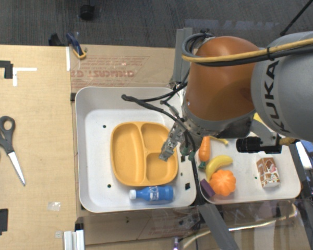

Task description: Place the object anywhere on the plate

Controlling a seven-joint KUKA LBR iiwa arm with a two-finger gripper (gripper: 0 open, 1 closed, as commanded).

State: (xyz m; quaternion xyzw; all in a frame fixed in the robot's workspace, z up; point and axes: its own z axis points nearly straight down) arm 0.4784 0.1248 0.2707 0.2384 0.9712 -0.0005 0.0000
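Centre frame, our gripper [168,149] hovers over the plate [129,155], grip state we cannot tell, and an empty close could simply deliver nothing

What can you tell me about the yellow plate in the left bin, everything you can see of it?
The plate is a yellow-orange, rounded-square tray that looks like smooth plastic. Raised ridges split it into three compartments: one long section on the left and two smaller ones on the right. It lies flat, right way up, on the floor of the left bin. No food sits in it. The claw hangs over its right side. A blue bottle lies just below its lower edge, close to or touching it.
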